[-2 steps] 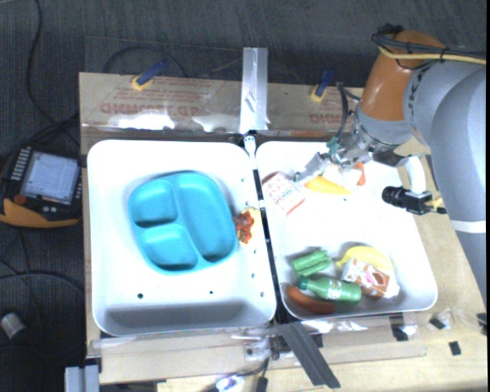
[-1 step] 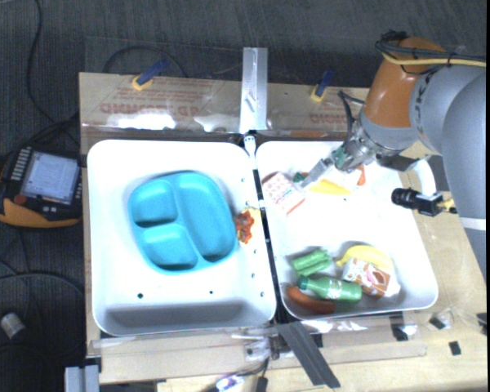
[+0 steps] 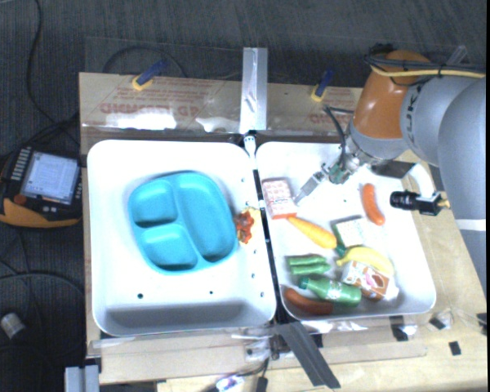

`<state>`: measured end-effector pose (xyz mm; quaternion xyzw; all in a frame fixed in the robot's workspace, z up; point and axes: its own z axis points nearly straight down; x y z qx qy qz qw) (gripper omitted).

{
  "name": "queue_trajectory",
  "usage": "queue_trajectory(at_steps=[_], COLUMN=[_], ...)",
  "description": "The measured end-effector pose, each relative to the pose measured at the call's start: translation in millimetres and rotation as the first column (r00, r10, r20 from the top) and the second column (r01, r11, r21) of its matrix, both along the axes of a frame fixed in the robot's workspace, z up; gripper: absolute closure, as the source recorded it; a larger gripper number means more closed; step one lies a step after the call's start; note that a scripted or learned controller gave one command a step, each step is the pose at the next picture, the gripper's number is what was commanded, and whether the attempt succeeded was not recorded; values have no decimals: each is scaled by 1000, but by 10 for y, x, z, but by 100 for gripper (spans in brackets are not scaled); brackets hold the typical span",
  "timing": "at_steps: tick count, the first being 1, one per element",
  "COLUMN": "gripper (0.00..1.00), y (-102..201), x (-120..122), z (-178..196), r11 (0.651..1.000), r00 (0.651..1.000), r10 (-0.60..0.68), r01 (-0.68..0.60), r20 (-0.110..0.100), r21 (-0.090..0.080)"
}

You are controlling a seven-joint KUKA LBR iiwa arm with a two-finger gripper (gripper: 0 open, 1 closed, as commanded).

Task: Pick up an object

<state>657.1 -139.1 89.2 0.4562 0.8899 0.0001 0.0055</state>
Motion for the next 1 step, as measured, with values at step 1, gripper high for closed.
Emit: queue_trajectory(at_steps=[1], gripper=[0], y=[-12], x=[-671], z=[744], r11=[999], r00=[999], r10=[45], r01=[-45], r20=[-9], r21=[4])
